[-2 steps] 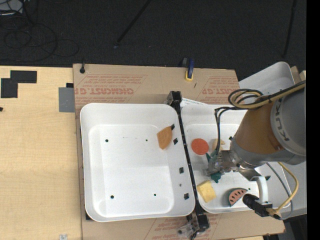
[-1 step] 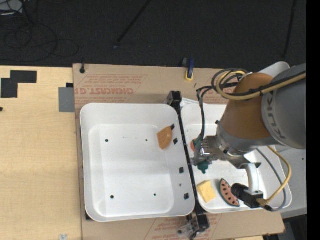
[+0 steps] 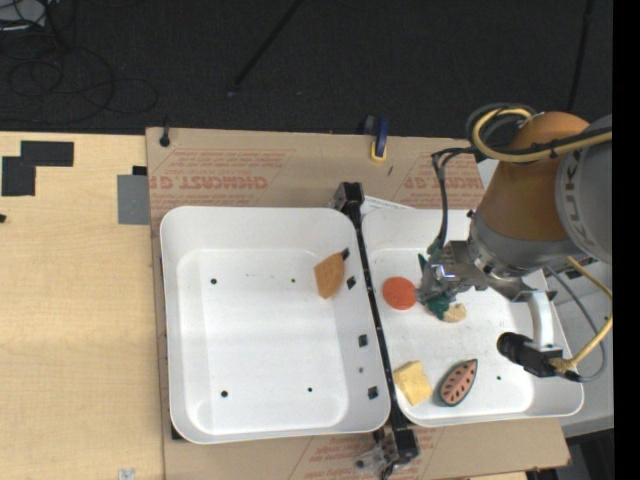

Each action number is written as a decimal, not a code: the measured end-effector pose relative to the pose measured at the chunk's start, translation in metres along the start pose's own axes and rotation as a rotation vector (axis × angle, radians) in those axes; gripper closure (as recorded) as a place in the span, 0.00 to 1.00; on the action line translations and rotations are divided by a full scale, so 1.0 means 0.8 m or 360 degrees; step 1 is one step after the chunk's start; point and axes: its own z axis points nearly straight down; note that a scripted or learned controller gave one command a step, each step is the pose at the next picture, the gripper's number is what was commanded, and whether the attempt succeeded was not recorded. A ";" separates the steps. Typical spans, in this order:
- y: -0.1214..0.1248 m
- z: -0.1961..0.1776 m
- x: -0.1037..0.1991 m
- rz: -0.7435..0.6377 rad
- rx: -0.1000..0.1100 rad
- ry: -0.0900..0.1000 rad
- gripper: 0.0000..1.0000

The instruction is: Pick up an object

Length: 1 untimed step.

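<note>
end effector (image 3: pixel 438 286) low in right bin (image 3: pixel 500 393), grip state unclear; red ball (image 3: pixel 400 293) beside

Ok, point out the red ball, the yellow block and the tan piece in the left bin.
red ball (image 3: pixel 400 293), camera view, its centre.
yellow block (image 3: pixel 412 382), camera view, its top face.
tan piece (image 3: pixel 329 276), camera view, middle of its face.
</note>
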 end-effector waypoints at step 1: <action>-0.078 -0.092 0.054 -0.0006 0.0009 0.0003 1.00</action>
